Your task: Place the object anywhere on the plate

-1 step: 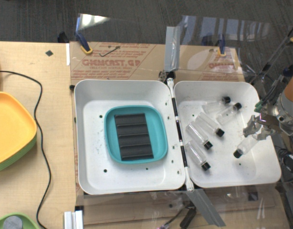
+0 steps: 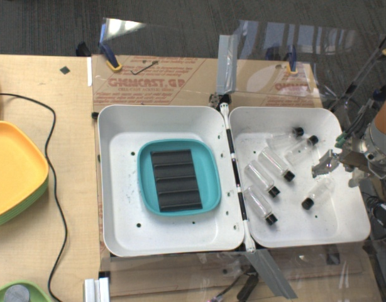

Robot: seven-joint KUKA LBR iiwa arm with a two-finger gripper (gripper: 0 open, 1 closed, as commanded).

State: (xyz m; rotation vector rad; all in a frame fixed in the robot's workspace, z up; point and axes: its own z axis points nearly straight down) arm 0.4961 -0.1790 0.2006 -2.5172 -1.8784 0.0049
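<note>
Over the right bin (image 2: 344,234), among scattered clear vials (image 2: 271,165), the gripper (image 2: 334,162) hovers, its grip state impossible to tell, while the teal plate (image 2: 209,178) sits in the left bin (image 2: 117,231).

I see dark grey carpet (image 2: 180,8) beyond the light wooden bench (image 2: 42,80). Yellow plates (image 2: 14,168) sit stacked at its left edge, a black cable (image 2: 55,187) looping beside them.
</note>
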